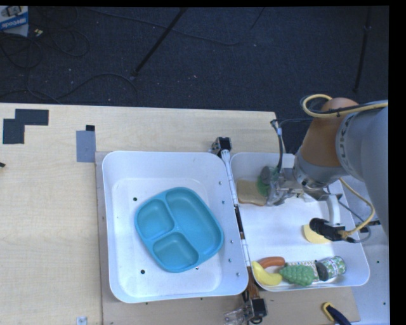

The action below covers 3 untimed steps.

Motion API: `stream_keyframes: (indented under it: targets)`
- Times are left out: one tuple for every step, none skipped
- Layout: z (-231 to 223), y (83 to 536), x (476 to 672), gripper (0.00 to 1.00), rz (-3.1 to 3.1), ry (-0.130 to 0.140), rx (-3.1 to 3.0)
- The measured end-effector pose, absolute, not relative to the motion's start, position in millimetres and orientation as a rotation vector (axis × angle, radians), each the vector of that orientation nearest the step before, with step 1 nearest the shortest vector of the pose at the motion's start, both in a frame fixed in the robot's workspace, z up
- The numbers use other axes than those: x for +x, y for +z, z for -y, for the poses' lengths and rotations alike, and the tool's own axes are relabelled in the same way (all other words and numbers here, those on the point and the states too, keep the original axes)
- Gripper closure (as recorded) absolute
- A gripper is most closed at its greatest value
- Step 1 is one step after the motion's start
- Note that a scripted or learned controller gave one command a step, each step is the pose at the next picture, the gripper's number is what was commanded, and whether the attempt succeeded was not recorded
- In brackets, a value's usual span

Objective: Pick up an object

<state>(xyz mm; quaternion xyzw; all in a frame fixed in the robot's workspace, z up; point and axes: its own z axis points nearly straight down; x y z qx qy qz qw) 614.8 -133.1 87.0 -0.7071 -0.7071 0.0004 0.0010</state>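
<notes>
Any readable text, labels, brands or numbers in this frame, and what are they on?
None can be read.
Small can in the right bin: its label is too blurred to read.
Blue-and-white item at the top left corner: marks too small to read.
Blue tray, left bin: no text.

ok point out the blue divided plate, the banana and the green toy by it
blue divided plate (178, 228), camera view, centre ridge
banana (266, 275), camera view, mid curve
green toy (297, 274), camera view, its middle
</notes>
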Motion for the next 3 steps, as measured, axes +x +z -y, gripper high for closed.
stream_keyframes:
  targets:
    - [139, 88, 564.1, 1.0, 2.219, 0.0, -2.223]
    - [187, 217, 592.1, 1.0, 2.217, 0.005, -2.222]
    - [147, 212, 628.6, 1.0, 2.218, 0.007, -2.215]
